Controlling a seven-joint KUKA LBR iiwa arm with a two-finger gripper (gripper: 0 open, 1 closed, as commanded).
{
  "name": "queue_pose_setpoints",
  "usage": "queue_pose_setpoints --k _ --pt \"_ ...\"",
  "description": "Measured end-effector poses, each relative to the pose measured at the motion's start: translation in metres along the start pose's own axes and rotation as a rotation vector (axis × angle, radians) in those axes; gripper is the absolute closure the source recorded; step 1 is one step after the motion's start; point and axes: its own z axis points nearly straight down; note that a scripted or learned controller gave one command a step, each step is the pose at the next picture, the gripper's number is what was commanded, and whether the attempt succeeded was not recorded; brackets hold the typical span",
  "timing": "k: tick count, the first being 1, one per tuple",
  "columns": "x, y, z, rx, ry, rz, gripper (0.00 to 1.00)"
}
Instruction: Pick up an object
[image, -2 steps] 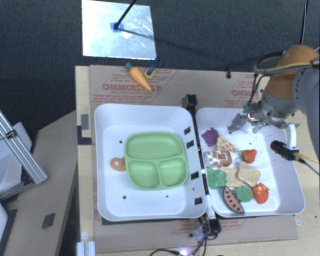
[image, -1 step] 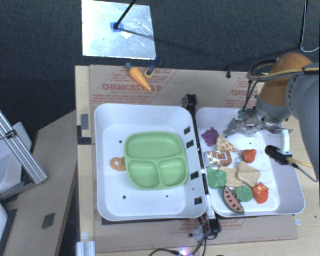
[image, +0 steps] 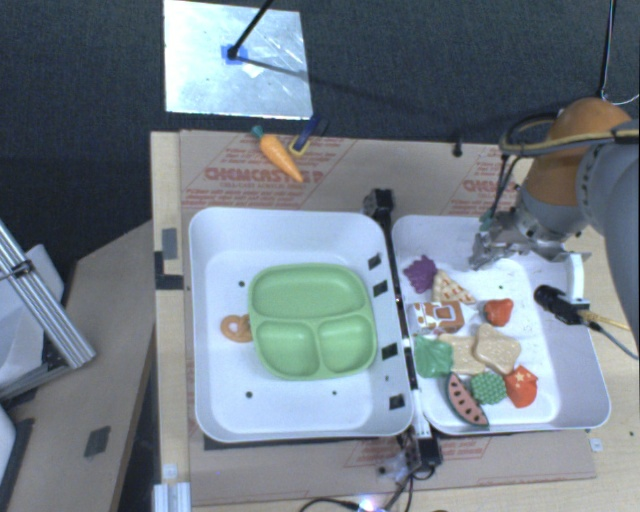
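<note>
Two shallow white bins sit side by side on the bench. At nine o'clock, the left white bin (image: 215, 250) holds a pale green plastic plate with three compartments (image: 312, 320), and a small brown pretzel-shaped ring (image: 237, 328) lies just beside the plate's nine o'clock edge. The right white bin (image: 580, 385) carries the toy food: a purple grape cluster (image: 421, 271), a triangular pizza slice (image: 452, 290), a white-and-brown waffle-like square (image: 438, 317), a red tomato piece (image: 498, 311), a green leaf piece (image: 433, 356), two tan bread slices (image: 486, 350), a watermelon wedge (image: 467, 400), a green knobbly piece (image: 488, 386) and a red strawberry-like piece (image: 521, 386), crowded from centre toward six o'clock. My gripper (image: 486, 250) hangs over that bin's twelve o'clock part, where white floor is bare; whether it is spread or closed I cannot tell. Nothing sits in it that I can see. An orange toy carrot (image: 279, 156) lies outside the bins on the cardboard at eleven o'clock.
</note>
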Motion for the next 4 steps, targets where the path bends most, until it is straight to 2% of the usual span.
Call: queue_pose_setpoints --k 1,2,3,4 --pt "0.0 -0.005 -0.062 -0.002 0.0 0.004 1.0" --pt "0.0 -0.003 -0.106 -0.002 0.0 0.001 1.0" --pt "0.0 -0.001 -0.13 0.0 0.0 0.0 1.0" --pt "0.031 -0.046 -0.121 0.007 0.003 0.0 1.0"
